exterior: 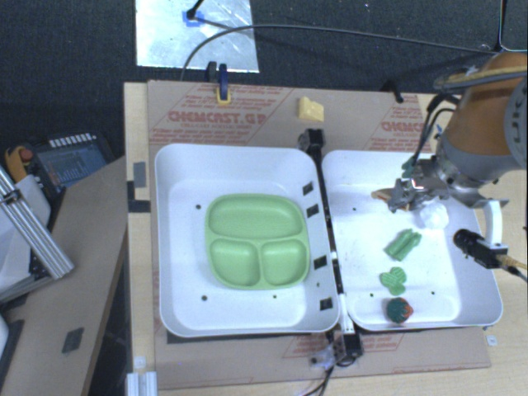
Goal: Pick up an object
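The right bin (363, 304) holds several small objects. A green ridged piece (403, 243) lies near the middle, a green knobbly piece (394, 280) sits below it, and a green and red ball (399, 309) rests near the front wall. A white lump (431, 214) lies toward the right side. My gripper (406, 196) hangs low over the upper part of this bin, just left of and above the white lump. A small tan object (383, 194) pokes out at the gripper's left side; whether it is held is unclear.
The left bin (177, 221) holds a green divided plate (255, 240). A black divider (322, 221) runs between the bins. A yellow block (311, 109) and a yellow clamp (223, 85) sit on the board behind them. Cables cross the back.
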### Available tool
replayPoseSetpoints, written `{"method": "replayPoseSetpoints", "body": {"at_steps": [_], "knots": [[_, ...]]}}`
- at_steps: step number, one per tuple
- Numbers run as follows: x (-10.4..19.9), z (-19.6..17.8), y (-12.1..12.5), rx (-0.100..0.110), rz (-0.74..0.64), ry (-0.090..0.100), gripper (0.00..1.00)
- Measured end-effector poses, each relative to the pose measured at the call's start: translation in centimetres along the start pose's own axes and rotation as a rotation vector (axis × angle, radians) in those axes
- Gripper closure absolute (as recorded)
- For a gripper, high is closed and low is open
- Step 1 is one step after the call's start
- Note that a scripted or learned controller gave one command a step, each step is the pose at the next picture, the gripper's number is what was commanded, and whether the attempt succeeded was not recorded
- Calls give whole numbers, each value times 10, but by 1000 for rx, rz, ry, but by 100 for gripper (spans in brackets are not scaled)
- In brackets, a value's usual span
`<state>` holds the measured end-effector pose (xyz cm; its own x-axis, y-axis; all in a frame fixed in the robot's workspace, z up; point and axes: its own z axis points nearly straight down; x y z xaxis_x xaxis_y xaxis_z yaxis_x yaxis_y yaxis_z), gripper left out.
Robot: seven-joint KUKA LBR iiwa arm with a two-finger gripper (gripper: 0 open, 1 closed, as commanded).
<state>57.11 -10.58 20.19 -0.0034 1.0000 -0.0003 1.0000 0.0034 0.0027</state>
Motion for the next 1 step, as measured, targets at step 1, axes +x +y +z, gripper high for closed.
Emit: {"method": "replayPoseSetpoints", "body": {"at_steps": [1], "knots": [[49, -15, 6, -1, -5, 1, 100]]}}
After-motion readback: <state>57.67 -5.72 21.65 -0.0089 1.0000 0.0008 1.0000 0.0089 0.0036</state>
